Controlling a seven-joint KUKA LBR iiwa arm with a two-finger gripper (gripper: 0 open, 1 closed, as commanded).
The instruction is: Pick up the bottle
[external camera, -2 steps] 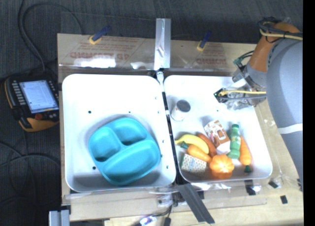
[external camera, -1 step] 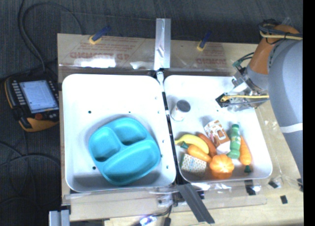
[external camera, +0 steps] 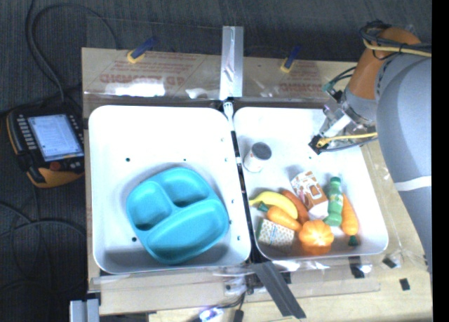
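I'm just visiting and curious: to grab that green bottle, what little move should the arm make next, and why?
Probably slide the gripper toward the near side of the right bin, until it hangs above the green bottle. It now sits near the bin's far right part, apart from the bottle, which lies between a small carton and a carrot.

You're looking at a robotics lab, not a home. A grey industrial arm (external camera: 410, 124) reaches over a bench (external camera: 105, 61) fitted with two shallow white bins (external camera: 112, 121), the left taped down under plastic sheeting (external camera: 147, 75). A teach pendant (external camera: 45, 144) lies on dark carpet (external camera: 42, 257), cables (external camera: 49, 26) trailing across it. Toy food (external camera: 309, 215) fills the right bin.
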